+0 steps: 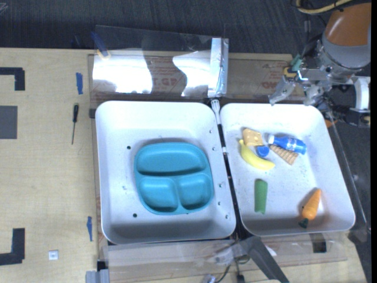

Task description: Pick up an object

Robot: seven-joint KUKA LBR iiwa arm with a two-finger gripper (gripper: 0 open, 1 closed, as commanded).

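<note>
One claw (290,93) hangs past the right bin (339,175); its fingers too blurred to tell spread.

The pale wooden desk (41,158) carries two shallow white bins side by side: the left bin (112,128) and the right bin (336,181), edges touching.

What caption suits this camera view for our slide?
Gripper above the right bin of toy food; blue tray in the left bin.
</note>
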